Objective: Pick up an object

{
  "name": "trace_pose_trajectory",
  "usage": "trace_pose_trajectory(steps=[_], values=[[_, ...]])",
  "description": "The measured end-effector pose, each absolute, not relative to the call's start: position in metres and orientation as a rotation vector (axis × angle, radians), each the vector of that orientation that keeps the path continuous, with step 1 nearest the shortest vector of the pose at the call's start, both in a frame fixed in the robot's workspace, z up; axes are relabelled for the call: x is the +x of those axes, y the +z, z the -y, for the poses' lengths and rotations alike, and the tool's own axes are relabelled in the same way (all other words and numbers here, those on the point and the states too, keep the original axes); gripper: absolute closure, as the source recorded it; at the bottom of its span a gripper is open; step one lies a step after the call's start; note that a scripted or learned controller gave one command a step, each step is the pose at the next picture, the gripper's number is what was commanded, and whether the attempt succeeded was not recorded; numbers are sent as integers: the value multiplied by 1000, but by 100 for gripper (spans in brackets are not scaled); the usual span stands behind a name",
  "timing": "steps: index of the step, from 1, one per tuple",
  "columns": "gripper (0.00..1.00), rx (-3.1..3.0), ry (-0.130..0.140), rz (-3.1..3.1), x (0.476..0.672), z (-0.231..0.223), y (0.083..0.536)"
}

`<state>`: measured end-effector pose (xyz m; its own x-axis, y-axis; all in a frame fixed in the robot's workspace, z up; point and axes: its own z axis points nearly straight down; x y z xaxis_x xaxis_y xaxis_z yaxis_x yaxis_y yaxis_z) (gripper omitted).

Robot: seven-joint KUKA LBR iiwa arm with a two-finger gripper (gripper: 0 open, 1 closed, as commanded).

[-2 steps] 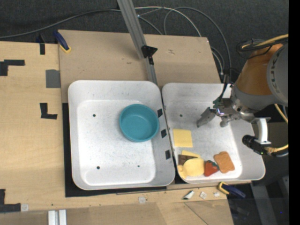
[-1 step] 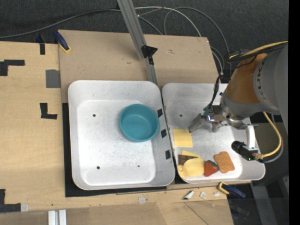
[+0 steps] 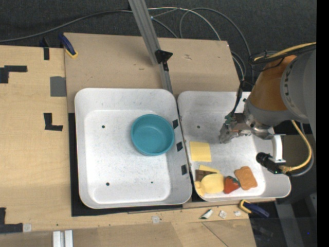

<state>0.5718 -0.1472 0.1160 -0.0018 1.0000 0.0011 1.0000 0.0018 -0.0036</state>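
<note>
gripper (image 3: 226, 133) low over right bin (image 3: 205, 107), jaw state cannot tell | nearest target: yellow square block (image 3: 200, 151), lying flat just down-left of it | blue bowl (image 3: 151, 134) in left bin (image 3: 103, 184)

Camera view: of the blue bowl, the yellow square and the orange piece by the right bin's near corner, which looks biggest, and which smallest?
Largest to smallest, as they look from above:
1. Blue bowl, clearly the biggest.
2. Yellow square.
3. Orange piece, a little smaller than the square; the gap is small, so treat that order as unsure.
</note>
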Motion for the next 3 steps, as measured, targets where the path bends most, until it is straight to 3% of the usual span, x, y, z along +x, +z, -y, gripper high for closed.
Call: trace_pose_trajectory(steps=[2, 3], values=[[100, -2223, -5, 2228, 580, 137, 239], [100, -2220, -1, 2223, 580, 137, 251]])
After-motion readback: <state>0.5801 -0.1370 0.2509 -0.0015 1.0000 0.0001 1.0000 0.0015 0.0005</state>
